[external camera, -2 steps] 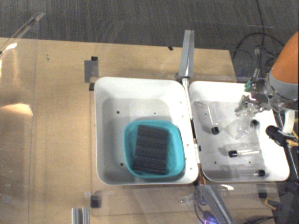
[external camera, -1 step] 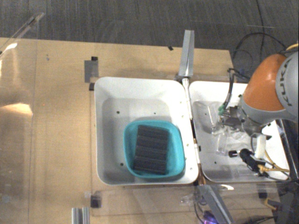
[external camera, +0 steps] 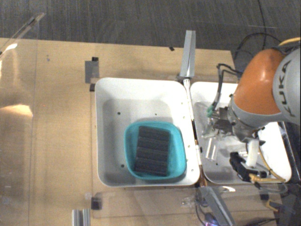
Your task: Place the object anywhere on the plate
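1. white letters "kuka" run down the grey arm (external camera: 287, 86), partly cut off at the right edge.
2. the gripper (external camera: 210, 149) hangs low in the right bin (external camera: 277, 161), under the orange band (external camera: 257, 91); the wrist and cables hide much of it, and whether it is released or clenched cannot be told.
3. the dark ridged block (external camera: 152, 149) lies flat on the teal plate (external camera: 178, 147) in the left bin (external camera: 108, 140), well apart from the gripper.
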